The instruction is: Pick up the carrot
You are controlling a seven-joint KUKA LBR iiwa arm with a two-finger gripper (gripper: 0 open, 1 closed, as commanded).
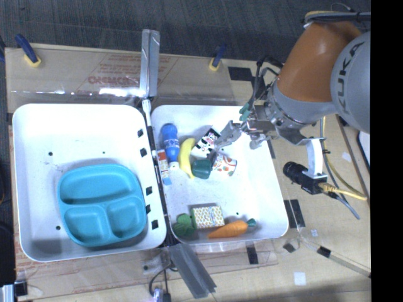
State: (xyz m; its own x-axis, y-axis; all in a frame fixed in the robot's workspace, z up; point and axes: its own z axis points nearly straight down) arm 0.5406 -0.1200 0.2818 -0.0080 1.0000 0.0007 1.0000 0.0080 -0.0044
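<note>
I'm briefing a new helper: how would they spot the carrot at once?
Look in the right bin, along its near edge. The carrot lies there on its side, just right of a patterned box. It is the lone orange, tapered thing among them.

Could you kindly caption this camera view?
Gripper hovers over the right bin; carrot lies at its near edge.

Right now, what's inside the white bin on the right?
The right bin holds the carrot at its near edge beside a patterned block and a green item. Farther back lie a blue bottle, a banana and a teal cup. The gripper partly covers a printed package.
</note>
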